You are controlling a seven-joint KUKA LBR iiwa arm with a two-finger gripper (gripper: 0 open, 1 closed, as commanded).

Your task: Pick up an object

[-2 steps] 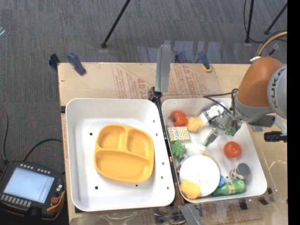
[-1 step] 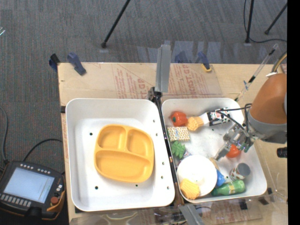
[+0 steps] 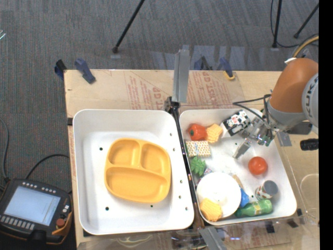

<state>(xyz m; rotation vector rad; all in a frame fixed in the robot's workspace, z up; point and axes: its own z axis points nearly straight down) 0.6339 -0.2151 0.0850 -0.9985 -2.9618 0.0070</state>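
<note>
Tomato (image 3: 257, 165) is sitting in the right bin (image 3: 289, 191), just below-right of the end effector (image 3: 244, 149), not touching it. I'm hovering the end effector low over bare bin floor; fingers look spread apart, nothing between them. I'm judging the best move as shifting toward the tomato, centering over it, then dropping straight down, since round things are likely to roll. Cow-print toy (image 3: 235, 122) is lying above-left of the end effector, white plate (image 3: 218, 190) below-left. Yellow tray (image 3: 138, 170) is resting in the left bin (image 3: 88, 139). Table (image 3: 130, 90) is plywood; floor around is grey carpet.
</note>
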